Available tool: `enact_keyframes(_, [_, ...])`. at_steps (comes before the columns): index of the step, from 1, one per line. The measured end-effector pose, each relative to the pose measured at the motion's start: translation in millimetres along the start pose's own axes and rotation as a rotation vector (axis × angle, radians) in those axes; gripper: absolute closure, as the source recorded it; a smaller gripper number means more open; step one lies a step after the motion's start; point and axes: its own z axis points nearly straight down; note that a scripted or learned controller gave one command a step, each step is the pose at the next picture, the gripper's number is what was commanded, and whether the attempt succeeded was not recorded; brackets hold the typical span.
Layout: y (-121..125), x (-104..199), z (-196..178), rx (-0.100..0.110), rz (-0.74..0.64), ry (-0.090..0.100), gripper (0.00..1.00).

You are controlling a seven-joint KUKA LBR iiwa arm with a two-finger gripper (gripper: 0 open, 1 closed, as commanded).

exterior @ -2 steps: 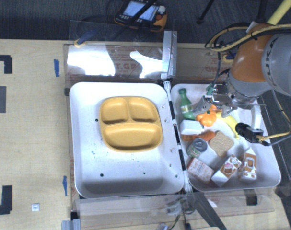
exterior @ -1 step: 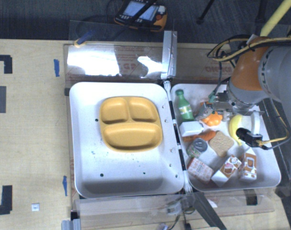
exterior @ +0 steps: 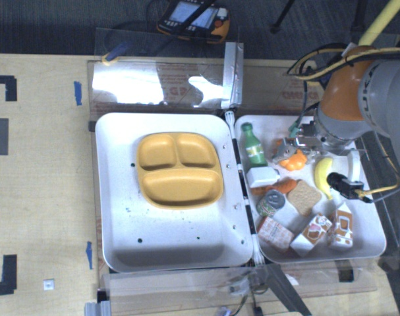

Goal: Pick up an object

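The right bin (exterior: 377, 232) holds a pile of small items. A green bottle (exterior: 254, 147) lies at its back left with a white box (exterior: 262, 176) just in front of it. An orange fruit piece (exterior: 293, 161) lies near the middle, and a yellow banana (exterior: 323, 174) is to its right. My gripper (exterior: 296, 141) reaches down into the back of this bin, directly above and behind the orange piece. Nothing is visibly lifted off the bin floor.
A slice of toast (exterior: 304, 196), a tin can (exterior: 272, 203), a red-patterned packet (exterior: 275, 232) and two small cartons (exterior: 316, 229) crowd the right bin's front. The left bin (exterior: 114, 236) holds a yellow divided tray (exterior: 180, 170). A metal divider (exterior: 232, 78) stands behind the bins.
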Motion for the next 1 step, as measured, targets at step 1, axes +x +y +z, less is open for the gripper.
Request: enact_keyframes(1, [22.3,99.1,-87.3,0.0,-0.269,-0.001,1.0])
